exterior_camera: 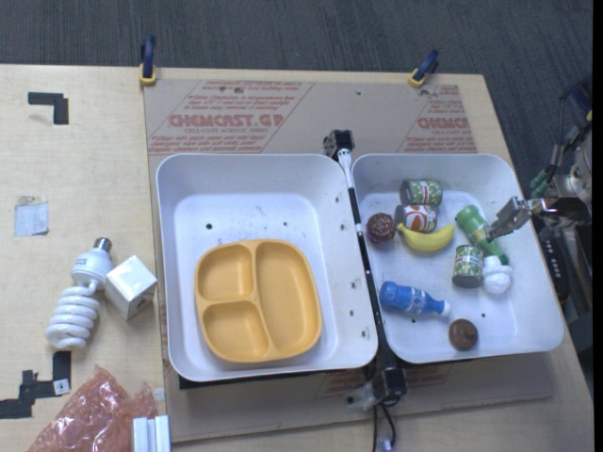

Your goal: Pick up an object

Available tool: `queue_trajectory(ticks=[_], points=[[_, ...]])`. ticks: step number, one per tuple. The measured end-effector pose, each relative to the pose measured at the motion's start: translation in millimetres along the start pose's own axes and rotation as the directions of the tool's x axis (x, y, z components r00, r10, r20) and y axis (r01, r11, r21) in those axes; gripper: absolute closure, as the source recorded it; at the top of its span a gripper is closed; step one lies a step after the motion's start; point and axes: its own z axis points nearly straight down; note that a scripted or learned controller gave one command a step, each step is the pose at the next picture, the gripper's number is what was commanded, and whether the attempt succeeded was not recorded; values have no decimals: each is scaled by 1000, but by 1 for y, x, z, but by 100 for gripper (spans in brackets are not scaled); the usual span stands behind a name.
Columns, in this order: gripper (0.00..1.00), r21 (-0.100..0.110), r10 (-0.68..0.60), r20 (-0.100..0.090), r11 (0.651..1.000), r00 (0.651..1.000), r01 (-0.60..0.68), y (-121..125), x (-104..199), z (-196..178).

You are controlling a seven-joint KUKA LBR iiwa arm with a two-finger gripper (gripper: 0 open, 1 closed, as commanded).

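Right bin (528, 332) is crowded up top: cans (420, 194), banana (426, 239), green bottle (479, 231) packed tight, little passage between. Open floor around the blue bottle (413, 299) and brown ball (463, 333). Left bin (179, 252): yellow divided plate (256, 301) fills the front, back strip free.

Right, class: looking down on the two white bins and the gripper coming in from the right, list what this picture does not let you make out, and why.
- Gripper: too small and blurred in the camera view to tell its finger state or whether it touches the green bottle.
- Arm: cut off by the right edge.
- Can labels: too small to read.
- Red mesh bag: cut off by the bottom edge.
- Banana: partly overlapped by a can.
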Motion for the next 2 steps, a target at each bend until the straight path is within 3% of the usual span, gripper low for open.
queue_trajectory(ticks=[1,2], points=[[0,0,2,0,1000,1000,-2,25,-51,138],[0,-16,0,8,1000,1000,0,63,-20,177]])
